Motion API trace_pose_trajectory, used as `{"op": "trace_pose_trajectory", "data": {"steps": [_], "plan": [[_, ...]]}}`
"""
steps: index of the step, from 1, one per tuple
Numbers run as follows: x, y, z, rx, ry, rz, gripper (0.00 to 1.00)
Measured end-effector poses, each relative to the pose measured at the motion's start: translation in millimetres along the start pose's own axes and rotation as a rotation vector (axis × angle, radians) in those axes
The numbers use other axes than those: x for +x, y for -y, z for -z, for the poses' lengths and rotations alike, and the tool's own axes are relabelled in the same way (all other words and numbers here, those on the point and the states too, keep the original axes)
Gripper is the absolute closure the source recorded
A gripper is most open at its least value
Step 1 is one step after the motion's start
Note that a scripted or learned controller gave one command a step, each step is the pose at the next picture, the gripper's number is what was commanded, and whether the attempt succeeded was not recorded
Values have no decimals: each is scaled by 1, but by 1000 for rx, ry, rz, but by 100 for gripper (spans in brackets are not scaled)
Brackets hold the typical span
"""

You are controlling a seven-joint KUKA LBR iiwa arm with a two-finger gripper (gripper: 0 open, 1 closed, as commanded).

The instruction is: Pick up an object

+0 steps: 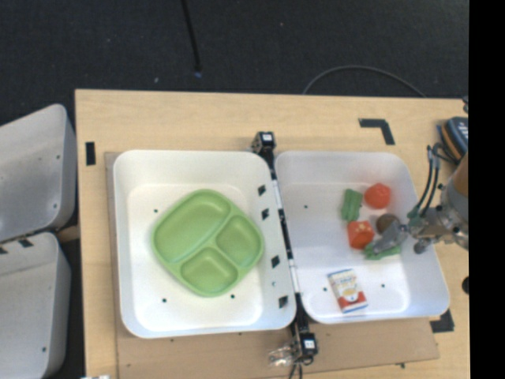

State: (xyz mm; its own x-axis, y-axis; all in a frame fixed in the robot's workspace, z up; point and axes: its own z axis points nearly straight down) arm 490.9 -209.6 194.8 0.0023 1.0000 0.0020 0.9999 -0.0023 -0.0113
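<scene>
The right bin (316, 172) holds several small items. A green piece (351, 204) lies beside a red round item (378, 195). Below them are a red block (360, 234) and a brown lump (387, 223). A second green piece (383, 249) lies right at the tip of my gripper (404, 235), which reaches in low over the bin's right side. A small white and red box (346, 290) lies near the bin's front wall. Whether the second green piece is between the gripper's tips is too blurred to tell.
The left bin (134, 180) holds a green divided plate (207, 242). A black-clipped divider (278, 227) runs between the two bins. Grey chairs (31, 180) stand left of the bench. Cables hang by the arm (446, 212) at the right edge.
</scene>
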Motion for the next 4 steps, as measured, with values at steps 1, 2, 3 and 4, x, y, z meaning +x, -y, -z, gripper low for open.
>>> {"op": "trace_pose_trajectory", "data": {"steps": [1,2,3,4], "plan": [[0,-3,6,-12,3,4,0],[1,-2,-36,-9,3,2,0],[0,-2,-89,-7,2,0,0],[-1,-4,-76,-14,4,-4,100]]}}
